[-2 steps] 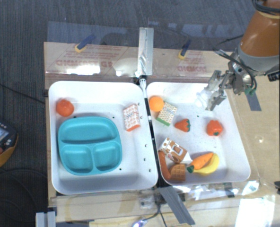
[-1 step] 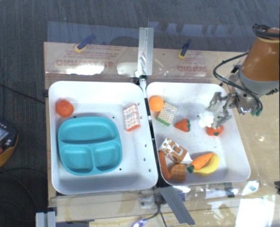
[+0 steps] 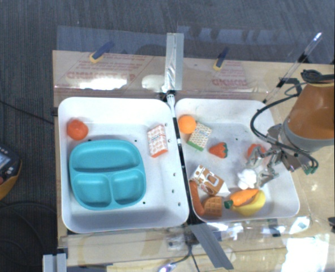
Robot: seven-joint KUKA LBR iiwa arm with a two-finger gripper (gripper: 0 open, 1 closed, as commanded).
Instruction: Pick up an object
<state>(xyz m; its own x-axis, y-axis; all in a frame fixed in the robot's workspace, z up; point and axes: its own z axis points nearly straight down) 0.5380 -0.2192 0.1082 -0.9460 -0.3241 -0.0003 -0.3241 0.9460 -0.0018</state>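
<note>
The gripper [image 3: 265, 168] hangs low in the right bin [image 3: 235, 109], fingers spread wide and holding nothing. A white ball [image 3: 247, 178] lies just beside it, near a carrot [image 3: 244, 197]. It should drop straight over the ball and close slowly, so the ball does not roll away.

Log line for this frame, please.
tool low in right bin | beside white object | nothing seen held | carrot untouched

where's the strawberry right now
The strawberry lies in the right bin, near its middle, just right of the green box.
</note>
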